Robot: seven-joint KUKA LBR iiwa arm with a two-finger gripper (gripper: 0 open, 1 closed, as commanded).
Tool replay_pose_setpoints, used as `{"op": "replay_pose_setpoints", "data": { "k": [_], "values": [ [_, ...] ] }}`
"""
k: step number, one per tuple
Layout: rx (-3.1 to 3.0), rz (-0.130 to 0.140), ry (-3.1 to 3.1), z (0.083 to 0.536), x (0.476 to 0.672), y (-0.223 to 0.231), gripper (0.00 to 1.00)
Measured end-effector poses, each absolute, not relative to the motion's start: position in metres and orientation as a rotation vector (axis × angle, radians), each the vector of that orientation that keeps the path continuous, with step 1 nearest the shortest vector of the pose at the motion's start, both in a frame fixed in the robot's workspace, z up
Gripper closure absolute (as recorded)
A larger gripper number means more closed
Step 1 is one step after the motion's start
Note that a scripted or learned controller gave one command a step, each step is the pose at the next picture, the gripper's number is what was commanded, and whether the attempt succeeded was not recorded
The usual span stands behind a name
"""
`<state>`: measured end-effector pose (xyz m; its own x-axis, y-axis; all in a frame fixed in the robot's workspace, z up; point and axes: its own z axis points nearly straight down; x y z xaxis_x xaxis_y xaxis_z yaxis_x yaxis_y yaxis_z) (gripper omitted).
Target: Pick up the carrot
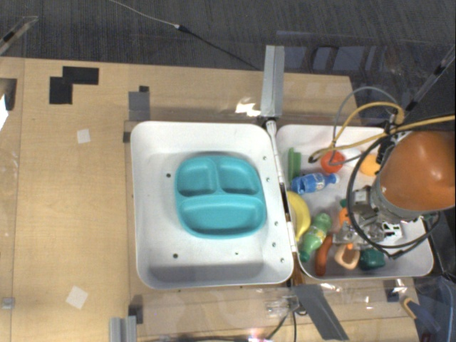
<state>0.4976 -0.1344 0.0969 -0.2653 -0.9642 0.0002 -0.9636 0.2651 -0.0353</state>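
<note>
Robot lab: bench [64, 212], paired bins [153, 262].

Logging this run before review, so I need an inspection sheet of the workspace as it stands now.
Surface: wooden bench bearing two white bins, the left bin and the right bin.
Job's things: an orange, carrot-like piece lies low in the right bin; identity uncertain.
Clutter: teal divided tray in the left bin; blue bottle, banana and green pieces in the right bin.
Claw: claw low over the right bin's toys; grip cannot be judged.
Cables: yellow and black cables loop above the wrist.
Surroundings: dark carpet behind the bench.
</note>
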Motion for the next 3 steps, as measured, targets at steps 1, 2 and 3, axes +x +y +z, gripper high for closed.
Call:
{"op": "replay_pose_setpoints", "data": {
  "k": [1, 2, 3],
  "values": [
    [-1.889, -0.054, 2.472, 0.109, 0.502, -0.133, 1.0],
    [-1.313, -0.006, 2.844, 0.103, 0.49, -0.093, 1.0],
    [-1.312, -0.006, 2.846, 0.102, 0.49, -0.094, 0.0]
  ]
}}
